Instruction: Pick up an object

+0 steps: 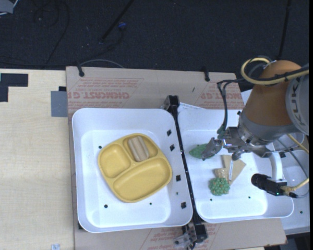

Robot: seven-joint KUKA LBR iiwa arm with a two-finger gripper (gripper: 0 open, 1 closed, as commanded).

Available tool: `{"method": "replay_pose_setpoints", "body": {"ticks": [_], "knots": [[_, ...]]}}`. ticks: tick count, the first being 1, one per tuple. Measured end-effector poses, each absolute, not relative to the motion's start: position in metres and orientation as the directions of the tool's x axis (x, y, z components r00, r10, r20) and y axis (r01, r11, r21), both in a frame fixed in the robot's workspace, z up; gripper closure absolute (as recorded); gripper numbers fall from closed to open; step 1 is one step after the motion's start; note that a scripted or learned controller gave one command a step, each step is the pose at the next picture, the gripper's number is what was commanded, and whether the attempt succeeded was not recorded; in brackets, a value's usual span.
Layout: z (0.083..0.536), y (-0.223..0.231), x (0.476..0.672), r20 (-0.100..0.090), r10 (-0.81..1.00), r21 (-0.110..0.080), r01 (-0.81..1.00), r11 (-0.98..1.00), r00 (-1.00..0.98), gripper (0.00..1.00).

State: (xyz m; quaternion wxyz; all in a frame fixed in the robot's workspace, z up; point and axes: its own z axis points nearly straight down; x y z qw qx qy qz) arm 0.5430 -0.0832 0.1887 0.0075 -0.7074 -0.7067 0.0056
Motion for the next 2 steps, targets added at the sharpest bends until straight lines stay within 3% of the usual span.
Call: {"method": "replay_pose_setpoints", "body": {"ticks": [1,2], "knots": [[0.196,-0.084,0.546,0.001,1.0,-0.005,1.0,0.001,-0.001,0.0],[0.139,-0.093,0.546,0.001,1.0,-0.006,1.0,0.0,0.0,0.0]]}}
